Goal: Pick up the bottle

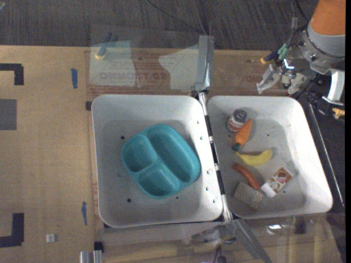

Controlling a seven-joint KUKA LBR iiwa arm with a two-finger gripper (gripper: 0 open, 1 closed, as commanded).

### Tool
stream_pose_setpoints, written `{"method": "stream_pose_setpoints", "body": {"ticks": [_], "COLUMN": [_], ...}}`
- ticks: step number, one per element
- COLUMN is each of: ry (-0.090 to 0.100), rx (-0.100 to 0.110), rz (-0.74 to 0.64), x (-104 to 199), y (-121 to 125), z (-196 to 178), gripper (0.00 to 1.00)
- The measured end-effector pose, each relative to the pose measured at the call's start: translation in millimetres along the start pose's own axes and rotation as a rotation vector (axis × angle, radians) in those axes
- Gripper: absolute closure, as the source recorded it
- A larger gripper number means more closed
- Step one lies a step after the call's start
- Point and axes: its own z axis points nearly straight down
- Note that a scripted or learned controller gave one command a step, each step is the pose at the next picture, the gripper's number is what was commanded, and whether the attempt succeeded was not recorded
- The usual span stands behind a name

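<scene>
Two white bins (104, 114), one teal tray (160, 160), one bottle (238, 119), perhaps five small items (255, 158)

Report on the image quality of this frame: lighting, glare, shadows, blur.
Camera view: even, soft lighting; faint shadows under the teal divided plate and the bottle; pale glare on the clear sheet behind the bins; the gripper and small toys look slightly soft, so fine detail is hard to read.
</scene>
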Motion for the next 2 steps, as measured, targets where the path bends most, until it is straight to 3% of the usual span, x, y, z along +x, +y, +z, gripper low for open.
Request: {"method": "stream_pose_setpoints", "body": {"ticks": [1, 2], "ry": [-0.002, -0.001], "rx": [-0.005, -0.002], "rz": [-0.001, 0.506], "x": [0, -44], "y": [1, 14], "z": [-11, -49], "gripper": [1.00, 1.00]}}
